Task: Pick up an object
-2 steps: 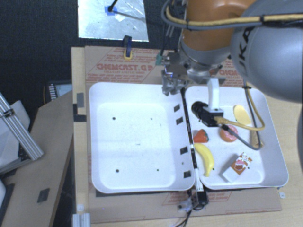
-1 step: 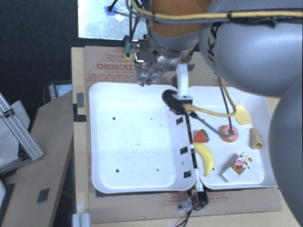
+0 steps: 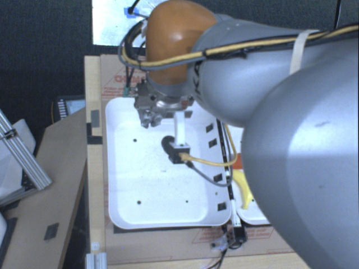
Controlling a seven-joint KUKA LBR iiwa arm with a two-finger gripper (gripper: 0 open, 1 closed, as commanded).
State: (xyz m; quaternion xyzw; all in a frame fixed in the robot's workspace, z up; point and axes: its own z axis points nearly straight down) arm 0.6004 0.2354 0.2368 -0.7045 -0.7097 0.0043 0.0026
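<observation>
My gripper (image 3: 148,118) hangs over the far part of the left white bin (image 3: 129,206), just below the orange wrist band. Nothing shows between its tips from this angle. In the right bin (image 3: 253,217), a yellow curved object (image 3: 243,188) lies by the near left wall. A small orange object (image 3: 236,161) peeks out just beyond it. The grey arm hides most of the right bin.
A divider with black clips (image 3: 219,178) runs between the two bins. The bins rest on a cardboard sheet (image 3: 112,88) on the wooden bench. An aluminium rail (image 3: 25,156) leans at the far left, off the bench.
</observation>
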